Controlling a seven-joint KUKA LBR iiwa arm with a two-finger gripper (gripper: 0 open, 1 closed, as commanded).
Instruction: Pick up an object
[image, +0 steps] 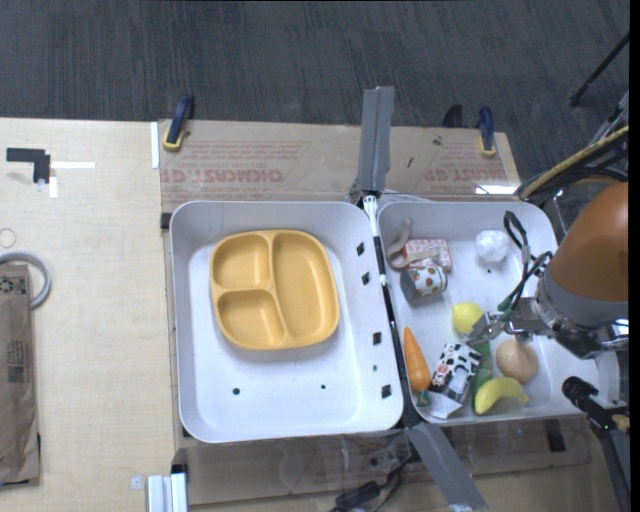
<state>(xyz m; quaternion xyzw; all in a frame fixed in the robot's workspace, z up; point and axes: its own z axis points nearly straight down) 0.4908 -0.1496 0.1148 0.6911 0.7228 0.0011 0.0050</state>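
Note:
The right bin (540, 215) holds several small objects. A yellow lemon (466, 318) lies near its middle, with a tan round potato (516, 360) and a yellow banana (499, 395) towards the front. An orange carrot (415, 360) lies along the left wall beside a black-and-white cow-patterned toy (455, 368). Further back are a red-and-white can (426, 279), a small printed box (428, 252) and a white crumpled ball (491, 244). My gripper (500, 324) hangs low over the bin between the lemon and the potato, its arm coming in from the right. Nothing is seen lifted.
The left bin (195, 330) holds a yellow divided plate (273, 290). A grey divider bar (376, 140) runs between the bins at the back. Cardboard with clamps (178, 122) lies behind the bins. A brown bag (15, 370) rests on the bench at the far left.

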